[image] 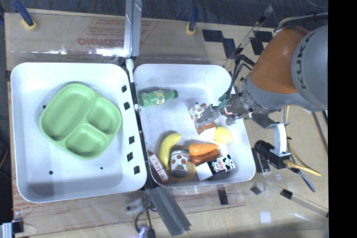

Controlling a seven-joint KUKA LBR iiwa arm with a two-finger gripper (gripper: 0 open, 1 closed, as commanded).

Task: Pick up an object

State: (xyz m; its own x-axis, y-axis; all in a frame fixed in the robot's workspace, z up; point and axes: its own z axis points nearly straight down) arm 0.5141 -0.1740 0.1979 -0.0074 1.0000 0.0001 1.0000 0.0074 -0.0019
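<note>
Metal claw (pixel 207 115) at frame centre-right, spread narrowly over a small printed packet (pixel 199 113); descend squarely before closing.

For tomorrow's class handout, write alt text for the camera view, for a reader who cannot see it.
A grey and orange robot arm reaches from the right into the right white bin, above toy foods: a banana, carrot, lemon and green bottle. The left bin holds a green divided plate.
</note>
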